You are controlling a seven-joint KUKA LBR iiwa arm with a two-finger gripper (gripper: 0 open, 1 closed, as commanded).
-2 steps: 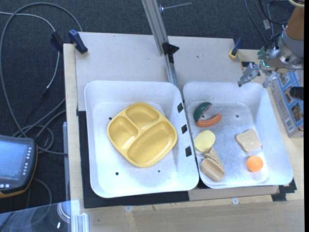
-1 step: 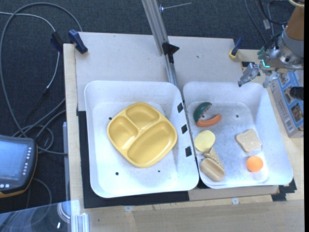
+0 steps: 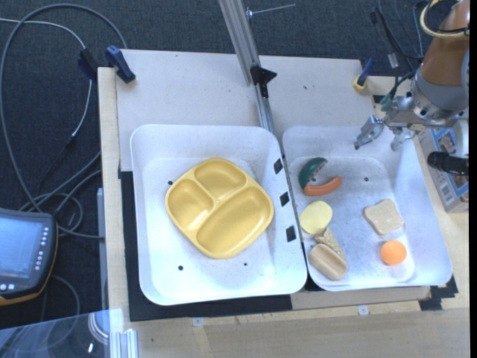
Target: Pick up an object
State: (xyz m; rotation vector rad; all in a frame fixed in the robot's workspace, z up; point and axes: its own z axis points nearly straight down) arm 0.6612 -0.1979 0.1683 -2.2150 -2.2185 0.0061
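Up at the far right corner of the right bin, the claw hangs over the bin's back rim with its two fingers spread apart and nothing between them. Every pickable item lies lower in that same bin: a dark green piece touching a red sausage near the left wall, a yellow round slice just below them, and a hot dog bun close to the bin's near-left corner, with a small tan piece between the slice and the bun. Toward the right sit a slice of toast and, just below it, an orange ball near the front rim. Bare white floor lies between the sausage and the toast, and the whole back stretch of the bin beneath the claw holds nothing. The left bin carries a yellow divided plate, set roughly in its middle and turned at an angle, with bare margin on all sides. A metal rail runs down from the top to the seam between the two bins. Both bins rest on the table, whose back half is bare board.
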